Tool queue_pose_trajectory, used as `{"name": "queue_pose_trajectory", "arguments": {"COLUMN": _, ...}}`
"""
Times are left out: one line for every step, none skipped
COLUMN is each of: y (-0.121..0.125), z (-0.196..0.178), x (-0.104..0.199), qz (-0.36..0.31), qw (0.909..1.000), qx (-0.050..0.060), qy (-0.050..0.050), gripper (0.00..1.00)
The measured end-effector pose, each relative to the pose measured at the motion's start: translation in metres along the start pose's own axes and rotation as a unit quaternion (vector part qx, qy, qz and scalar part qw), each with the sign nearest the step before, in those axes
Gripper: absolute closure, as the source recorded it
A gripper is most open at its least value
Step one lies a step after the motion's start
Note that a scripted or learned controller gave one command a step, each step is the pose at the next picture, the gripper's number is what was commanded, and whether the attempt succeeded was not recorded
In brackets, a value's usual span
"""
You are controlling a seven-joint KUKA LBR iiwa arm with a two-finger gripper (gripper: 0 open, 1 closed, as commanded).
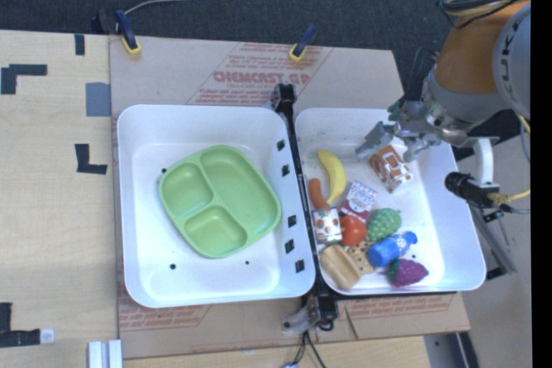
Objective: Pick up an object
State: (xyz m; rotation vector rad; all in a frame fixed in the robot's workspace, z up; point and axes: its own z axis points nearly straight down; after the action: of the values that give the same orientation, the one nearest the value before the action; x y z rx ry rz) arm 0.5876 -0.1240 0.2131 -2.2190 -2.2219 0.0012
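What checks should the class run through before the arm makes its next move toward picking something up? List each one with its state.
1. Gripper over the right bin: ok.
2. Fingers spread: ok, they look open.
3. Something between the fingers: not ok, nothing is held yet.
4. Target close by: ok, the orange-and-white carton lies just below the gripper.
5. Carton free of neighbours: ok, it lies apart from the banana and the toy pile.
6. Green tray out of the way: ok, it sits in the left bin.

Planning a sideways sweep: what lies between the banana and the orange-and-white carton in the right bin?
Camera view: bare white bin floor separates the banana from the carton; nothing lies between them.
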Motion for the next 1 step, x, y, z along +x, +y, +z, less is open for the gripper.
{"name": "queue_pose_trajectory", "arguments": {"y": 0.0462, "z": 0.1253, "x": 0.0279, "qz": 0.0, "qw": 1.0, "qx": -0.002, "qy": 0.0, "gripper": 0.0}}
